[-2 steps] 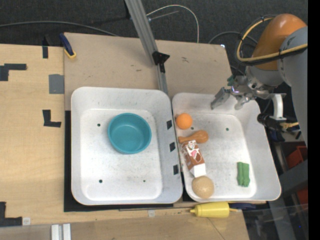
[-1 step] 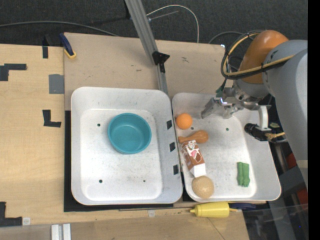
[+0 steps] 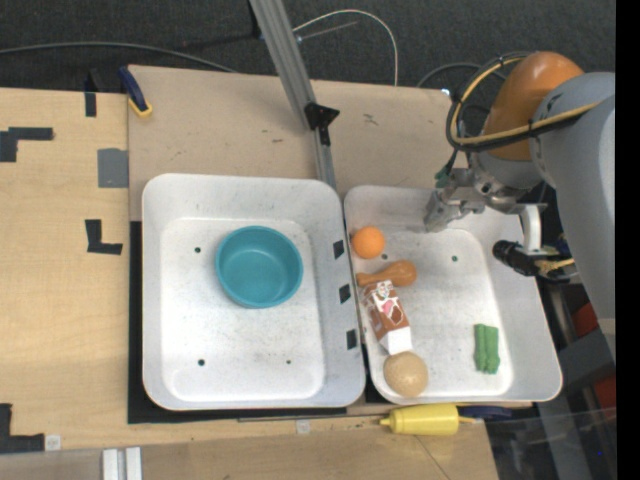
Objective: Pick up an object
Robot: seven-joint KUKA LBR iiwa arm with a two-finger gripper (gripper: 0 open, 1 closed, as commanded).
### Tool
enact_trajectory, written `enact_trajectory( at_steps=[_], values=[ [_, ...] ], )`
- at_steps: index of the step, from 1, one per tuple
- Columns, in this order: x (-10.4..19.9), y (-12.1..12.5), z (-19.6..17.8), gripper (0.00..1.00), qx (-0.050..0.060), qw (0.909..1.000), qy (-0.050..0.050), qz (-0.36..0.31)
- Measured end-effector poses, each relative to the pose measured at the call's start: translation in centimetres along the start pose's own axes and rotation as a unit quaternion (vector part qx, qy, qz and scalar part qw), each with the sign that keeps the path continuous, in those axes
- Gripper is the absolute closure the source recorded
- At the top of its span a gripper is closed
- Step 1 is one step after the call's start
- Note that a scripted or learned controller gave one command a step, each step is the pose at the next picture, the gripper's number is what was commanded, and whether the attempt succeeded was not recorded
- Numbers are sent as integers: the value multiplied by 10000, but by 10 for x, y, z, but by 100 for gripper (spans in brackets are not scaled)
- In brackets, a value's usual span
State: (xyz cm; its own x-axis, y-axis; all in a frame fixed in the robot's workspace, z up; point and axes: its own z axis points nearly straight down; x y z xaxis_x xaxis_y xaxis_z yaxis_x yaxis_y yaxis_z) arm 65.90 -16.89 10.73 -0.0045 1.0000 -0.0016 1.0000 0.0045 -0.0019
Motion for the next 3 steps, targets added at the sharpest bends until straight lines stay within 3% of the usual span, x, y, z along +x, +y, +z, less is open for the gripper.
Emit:
enact_trajectory(
  at_steps=[3],
  values=[
    [-3,16,-132,100,-32,10000,1,15]
  ],
)
